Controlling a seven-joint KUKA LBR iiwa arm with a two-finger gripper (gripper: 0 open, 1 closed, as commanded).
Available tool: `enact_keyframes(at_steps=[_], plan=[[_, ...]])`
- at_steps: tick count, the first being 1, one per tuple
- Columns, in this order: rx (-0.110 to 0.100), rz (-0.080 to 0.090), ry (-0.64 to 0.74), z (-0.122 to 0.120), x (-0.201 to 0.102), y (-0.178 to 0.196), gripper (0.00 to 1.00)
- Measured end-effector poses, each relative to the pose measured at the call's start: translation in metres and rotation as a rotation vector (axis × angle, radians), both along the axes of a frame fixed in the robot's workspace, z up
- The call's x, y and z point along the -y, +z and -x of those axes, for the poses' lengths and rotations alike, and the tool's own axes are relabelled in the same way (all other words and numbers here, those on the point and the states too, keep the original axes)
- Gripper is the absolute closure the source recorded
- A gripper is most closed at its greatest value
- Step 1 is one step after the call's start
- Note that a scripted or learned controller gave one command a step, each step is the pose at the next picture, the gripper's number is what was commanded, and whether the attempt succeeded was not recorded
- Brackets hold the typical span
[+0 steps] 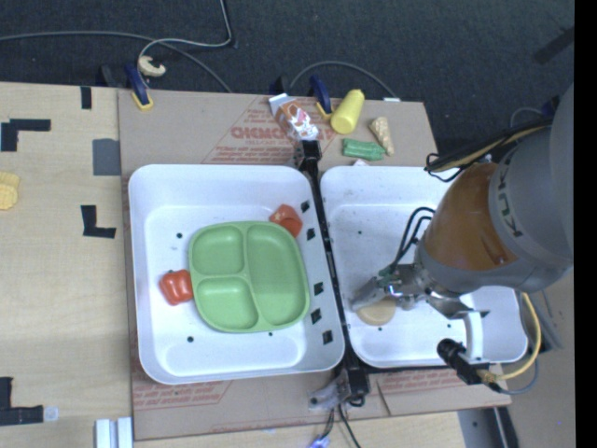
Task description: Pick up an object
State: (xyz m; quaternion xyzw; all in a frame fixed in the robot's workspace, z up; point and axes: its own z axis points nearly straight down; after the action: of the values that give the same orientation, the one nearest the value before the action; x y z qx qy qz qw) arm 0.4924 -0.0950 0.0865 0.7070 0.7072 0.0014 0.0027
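A small tan, rounded object [377, 314] lay on the floor of the right bin [373, 189], near its front-left corner. Its exact shape was too small to make out. The gripper [371, 295] sat directly over it, its tip pointing left and down toward the bin floor, touching or just above the object's upper edge. Whether the gripper was wide, narrow, or closed on anything could not be told from this angle; the object was not seen lifted.

The arm [504, 222] reached in from the right, with the orange band above the wrist and the grey body covering much of the right bin's right half. Dark cables looped alongside the wrist.

The left bin [154, 189] held a green divided plate [249, 275] with three compartments, lying flat near the middle. A red-orange piece [287, 219] lay just beside the plate's upper-right rim, near the divider between the bins. A second red-orange piece [176, 287] lay at the plate's left edge.

Behind the bins, on the cardboard sheet [187, 133], were a yellow item [348, 110], a green item [362, 148], a tan cone-like item [381, 134] and a small white-and-red carton [294, 118], grouped close together near the divider's far end.
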Motion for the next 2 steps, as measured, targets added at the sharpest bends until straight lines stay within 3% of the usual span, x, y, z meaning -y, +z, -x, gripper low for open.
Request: enact_keyframes(at_steps=[1,2], plan=[[0.0,-0.002,0.001,0.0064,0.0208,0.0001,0.0],[-0.001,-0.001,0.001,0.0064,0.0213,0.0094,1.0]])
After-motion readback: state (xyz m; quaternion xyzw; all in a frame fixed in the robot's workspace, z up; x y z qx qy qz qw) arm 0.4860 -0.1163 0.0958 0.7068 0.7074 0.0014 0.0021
